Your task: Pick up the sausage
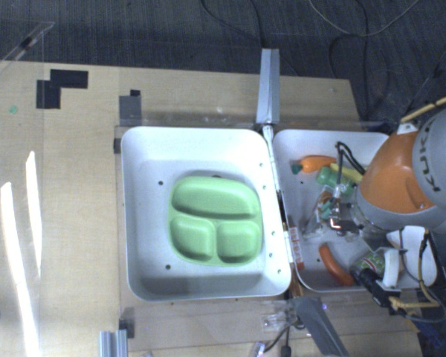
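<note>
Two shallow white bins are placed side by side on the bench [59, 259]. In the left bin [137, 199] a green tray [215, 220] is laid flat, roughly in the middle. The tray is divided in three compartments: one long compartment on the far side and two smaller ones next to each other on the near side.

In the right bin [293, 143] several small things are kept. The sausage [334, 265], of a reddish-orange colour, is seen lying flat and at a slant on the bin floor, near the near wall of this bin. Close to the far wall an orange item with a green end [317, 163] is laid. Just beside it a green item [328, 175] and a yellow item [347, 174] are found, partly covered by the arm.

The arm is reached in from the right side, and the end effector [330, 213] is held over the middle of the right bin, between the far group of items and the sausage. The sausage is apart from it and is not gripped. Whether the end effector is apart or together cannot be told, since its tip is hidden among cables and metal parts.
</note>
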